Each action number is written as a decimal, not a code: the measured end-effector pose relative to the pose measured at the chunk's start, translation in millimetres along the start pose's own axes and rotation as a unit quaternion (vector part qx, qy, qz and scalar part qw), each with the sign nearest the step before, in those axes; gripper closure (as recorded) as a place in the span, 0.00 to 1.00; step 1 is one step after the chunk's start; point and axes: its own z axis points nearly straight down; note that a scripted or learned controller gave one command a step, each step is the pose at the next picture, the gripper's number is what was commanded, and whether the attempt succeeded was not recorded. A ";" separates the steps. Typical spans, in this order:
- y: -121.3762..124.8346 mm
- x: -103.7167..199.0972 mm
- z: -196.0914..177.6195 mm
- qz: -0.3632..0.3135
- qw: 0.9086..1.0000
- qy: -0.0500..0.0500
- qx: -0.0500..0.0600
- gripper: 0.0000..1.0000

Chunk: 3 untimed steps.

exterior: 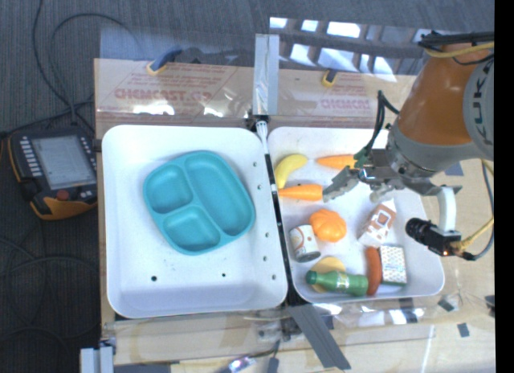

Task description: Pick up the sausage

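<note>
The sausage (373, 266) is a short reddish-brown piece lying near the front of the right bin (430, 283), between the green bottle (340, 283) and a small patterned box (393, 264). My gripper (358, 190) hangs over the middle of that bin, behind the sausage and well apart from it. Its fingers (337, 187) are spread open with nothing between them.
The right bin also holds a banana (289, 167), two carrots (301, 193), an orange (328, 224), a small can (302, 241) and a small carton (378, 224). A blue divided plate (197, 200) lies in the left bin (128, 275).
</note>
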 end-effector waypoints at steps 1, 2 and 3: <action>-37.2 18.4 -177.4 -0.098 0.995 -0.002 -0.003 0.00; -50.9 -33.6 -211.0 -0.180 0.984 -0.003 -0.002 0.00; -50.9 -33.6 -211.0 -0.181 0.984 -0.003 -0.002 0.00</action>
